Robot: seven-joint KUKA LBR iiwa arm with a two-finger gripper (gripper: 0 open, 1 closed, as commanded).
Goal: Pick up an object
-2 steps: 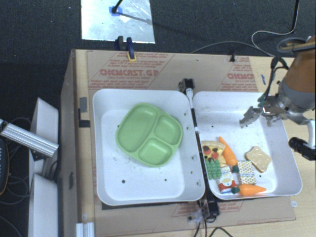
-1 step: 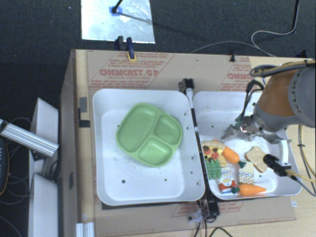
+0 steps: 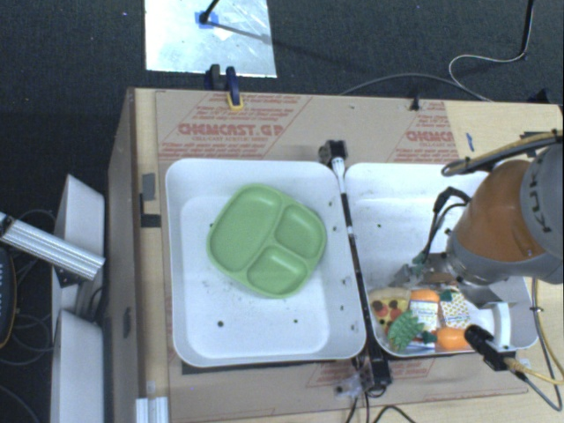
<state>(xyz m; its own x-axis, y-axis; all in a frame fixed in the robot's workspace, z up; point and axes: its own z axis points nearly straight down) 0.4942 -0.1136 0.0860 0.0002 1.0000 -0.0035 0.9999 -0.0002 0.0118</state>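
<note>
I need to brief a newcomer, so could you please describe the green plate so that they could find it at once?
Start at the two white bins side by side and take the left bin. The green plate lies flat near its middle. It is pale green with three compartments, unlike the cluster of small colourful items in the near corner of the right bin.

arm (image 3: pixel 507 223) | enters from right, orange band up | wrist bent downward

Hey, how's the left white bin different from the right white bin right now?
The left bin holds one green divided plate, lying flat near its middle; the right bin holds a cluster of small colourful objects in its near corner. The left bin is in plain sight, while the arm hangs over part of the right bin. Both are shallow, white and sit side by side.
</note>
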